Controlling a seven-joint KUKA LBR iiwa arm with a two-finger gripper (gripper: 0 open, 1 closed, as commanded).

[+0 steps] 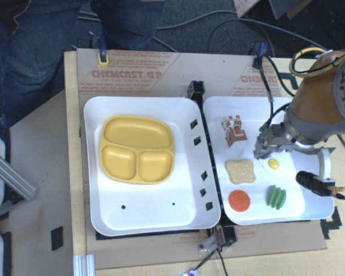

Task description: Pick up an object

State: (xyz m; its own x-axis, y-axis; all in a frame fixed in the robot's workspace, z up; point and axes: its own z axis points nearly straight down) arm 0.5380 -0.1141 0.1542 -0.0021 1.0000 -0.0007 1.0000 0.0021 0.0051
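From the overhead camera, two white bins sit side by side on the bench. The left bin (pixel 103 171) holds a yellow divided plate (pixel 138 149) and nothing the arm is near. The right bin (pixel 316 211) carries the loose pieces: a small brown and white toy (pixel 234 130) toward the back, a beige slice of bread (pixel 240 171) in the middle, a red round piece (pixel 239 200) in front of it, a green piece (pixel 276 196) to its right, and a little yellow piece (pixel 273 164) just beside the gripper (pixel 264 147).

The arm (pixel 319 105) reaches in from the right and hangs its gripper low over the right bin, between the toy and the yellow piece. How the fingers stand I cannot tell; the wrist and its shadow hide them, and nothing is visibly caught between them.

The risk, as I judge it, is a miss. The gripper sits over bare bin floor between several small things, so closing here may catch nothing, or nudge the yellow piece aside. That piece is small and rounded and could squirt out of a pinch. The bread lies flat and gives little edge to grab.
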